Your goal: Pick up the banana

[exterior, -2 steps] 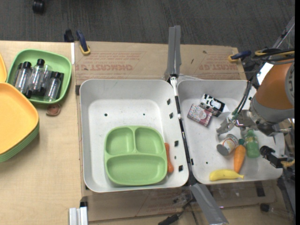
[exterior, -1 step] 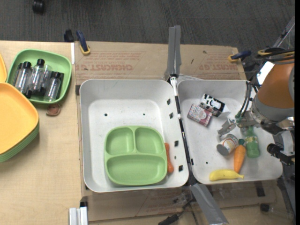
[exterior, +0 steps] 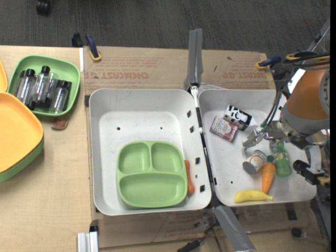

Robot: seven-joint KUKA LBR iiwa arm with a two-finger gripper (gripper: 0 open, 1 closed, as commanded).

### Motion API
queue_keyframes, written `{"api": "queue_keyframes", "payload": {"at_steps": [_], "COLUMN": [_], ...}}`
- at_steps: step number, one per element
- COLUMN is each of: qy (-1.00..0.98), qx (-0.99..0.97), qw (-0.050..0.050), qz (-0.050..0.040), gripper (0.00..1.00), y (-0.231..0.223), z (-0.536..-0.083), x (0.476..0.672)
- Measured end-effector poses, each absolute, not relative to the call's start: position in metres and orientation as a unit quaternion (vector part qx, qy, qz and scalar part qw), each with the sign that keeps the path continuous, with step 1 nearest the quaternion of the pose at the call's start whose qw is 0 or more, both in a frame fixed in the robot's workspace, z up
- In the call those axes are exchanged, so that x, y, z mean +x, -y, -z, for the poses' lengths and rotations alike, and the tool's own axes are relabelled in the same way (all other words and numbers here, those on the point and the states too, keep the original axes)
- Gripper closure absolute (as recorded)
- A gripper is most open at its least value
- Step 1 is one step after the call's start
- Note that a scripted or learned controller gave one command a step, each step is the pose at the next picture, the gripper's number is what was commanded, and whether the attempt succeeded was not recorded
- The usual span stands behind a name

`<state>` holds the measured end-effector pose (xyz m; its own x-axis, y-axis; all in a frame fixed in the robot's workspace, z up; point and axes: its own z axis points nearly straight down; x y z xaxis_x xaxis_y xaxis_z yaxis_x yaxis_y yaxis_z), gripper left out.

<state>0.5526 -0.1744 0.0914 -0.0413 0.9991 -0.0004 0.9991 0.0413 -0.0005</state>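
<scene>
- Lying near the front edge of the right bin (exterior: 226, 193), the banana (exterior: 253, 196) rests untouched, just near of the orange carrot (exterior: 268, 177).
- I see the pincer (exterior: 254, 139) hovering over the right bin's middle, above a small can (exterior: 254, 161); whether it is spread or pressed together I cannot tell.
- My left bin (exterior: 100, 140) carries a green divided tray (exterior: 152, 173), a second carrot (exterior: 188, 176) beside it.

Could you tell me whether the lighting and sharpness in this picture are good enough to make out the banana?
In the camera view the light is even and soft, with faint shadows and no strong glare on the white bins; the banana is sharp and clear against the white, while the end effector looks slightly soft and cluttered.
</scene>
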Motion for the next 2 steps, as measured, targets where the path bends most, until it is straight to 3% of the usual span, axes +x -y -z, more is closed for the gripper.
{"api": "queue_keyframes", "payload": {"at_steps": [1, 2], "qy": [0.704, 0.651], "qx": [-0.71, -0.759], "qw": [0.006, 0.001], "qz": [0.0032, -0.0013], "gripper": [0.0, 0.0], "y": [0.187, 0.164], "z": [-0.092, -0.091], "x": [0.56, 0.557]}}
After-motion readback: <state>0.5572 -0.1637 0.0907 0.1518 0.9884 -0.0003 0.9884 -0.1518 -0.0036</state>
